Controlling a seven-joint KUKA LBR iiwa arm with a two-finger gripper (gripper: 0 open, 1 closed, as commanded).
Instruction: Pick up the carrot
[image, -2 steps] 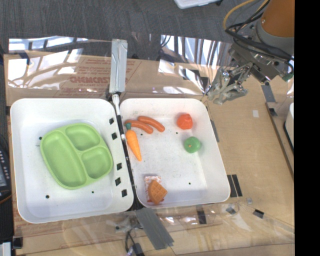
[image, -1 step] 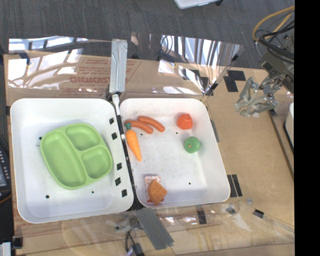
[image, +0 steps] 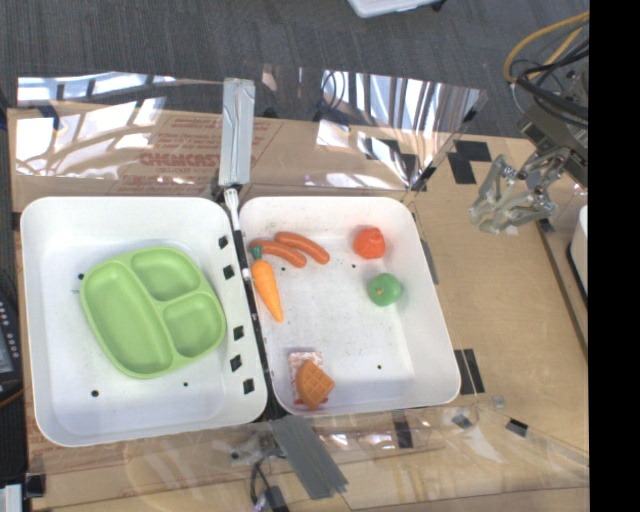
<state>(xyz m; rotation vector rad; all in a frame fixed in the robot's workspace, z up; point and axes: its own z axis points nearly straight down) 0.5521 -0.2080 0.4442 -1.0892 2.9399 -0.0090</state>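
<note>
Progress: I judge the job not yet started. The carrot (image: 266, 288) lies untouched in the right bin (image: 432, 345), so reaching, closing and lifting are all left for me to do.

Tool: my tool (image: 508, 203) hangs over the bare desk (image: 520, 330), outside both bins, at the upper right of the view. It has hold of nothing. Its fingers look spread apart, though the metal is pale against the desk and I would not swear to how wide.

Carrot, from the tool: well off to the tool's left and nearer the front of the desk, on the far side of the right bin, just beside the divider between the bins. It lies lengthwise with its green top toward the back, its tip toward the front.

Between tool and carrot: the red round fruit (image: 369, 242) and the green round fruit (image: 385, 290) sit nearer the tool than the carrot does. The sausages (image: 291, 249) lie just behind the carrot's top, close to touching it.

Count, right bin: one carrot, two sausages, one red fruit, one green fruit, one waffle-like piece (image: 312, 383) at the front.

Count, left bin (image: 50, 400): one green divided plate (image: 150, 310) with three compartments, farthest of all from the tool.

Bins: two. Arms: one.
</note>
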